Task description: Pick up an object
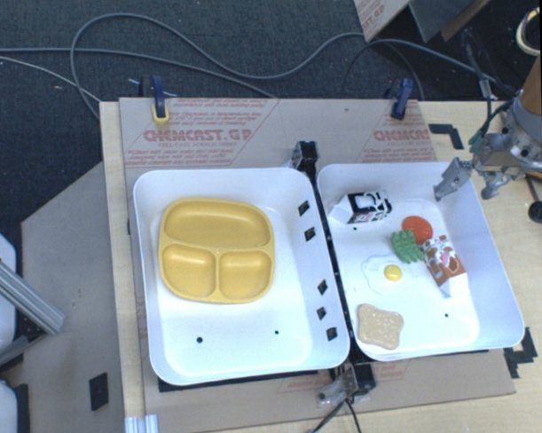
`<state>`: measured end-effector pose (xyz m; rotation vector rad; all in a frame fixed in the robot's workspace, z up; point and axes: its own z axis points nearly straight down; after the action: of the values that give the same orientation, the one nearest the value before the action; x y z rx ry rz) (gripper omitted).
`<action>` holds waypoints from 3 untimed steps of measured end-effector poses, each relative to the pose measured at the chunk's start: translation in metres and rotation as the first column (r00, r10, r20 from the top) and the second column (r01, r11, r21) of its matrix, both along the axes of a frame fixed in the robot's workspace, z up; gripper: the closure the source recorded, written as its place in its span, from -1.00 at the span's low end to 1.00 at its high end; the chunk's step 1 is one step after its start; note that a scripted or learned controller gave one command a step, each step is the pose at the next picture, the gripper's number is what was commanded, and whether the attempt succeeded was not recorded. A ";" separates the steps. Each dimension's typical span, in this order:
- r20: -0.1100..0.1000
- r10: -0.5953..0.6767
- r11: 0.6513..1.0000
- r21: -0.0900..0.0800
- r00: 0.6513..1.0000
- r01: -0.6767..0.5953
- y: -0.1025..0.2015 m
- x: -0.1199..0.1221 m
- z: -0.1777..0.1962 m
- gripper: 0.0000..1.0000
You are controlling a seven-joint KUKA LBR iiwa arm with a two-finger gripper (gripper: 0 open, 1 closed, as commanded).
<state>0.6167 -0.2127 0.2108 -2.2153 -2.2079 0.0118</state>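
Observation:
The right bin (486, 283) holds several small toys: a black and white car-like piece (368, 206), a red disc (417, 226), a green leafy piece (406, 245), a fried egg (386, 271), a red and white packet (444, 260) and a slice of toast (380, 326). My gripper (471, 181) hangs over the bin's upper right corner, to the right of the toys. It is open, its two grey fingers spread apart with nothing between them.
In the left bin (160, 339) lies a yellow three-compartment plate (217, 249). A black divider with clips (320, 254) runs between the bins. Clamps (159, 97) hold the board at the back. Cables trail over the dark floor behind.

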 end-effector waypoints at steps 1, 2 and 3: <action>0.015 0.004 1.000 -0.004 1.000 -0.004 0.001 0.003 0.009 -1.00; 0.010 0.004 1.000 -0.003 1.000 -0.004 -0.002 0.007 -0.034 -1.00; 0.008 0.005 1.000 -0.001 1.000 -0.005 0.008 0.004 -0.093 -1.00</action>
<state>0.6209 -0.2050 0.1180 -2.2149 -2.2177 0.0039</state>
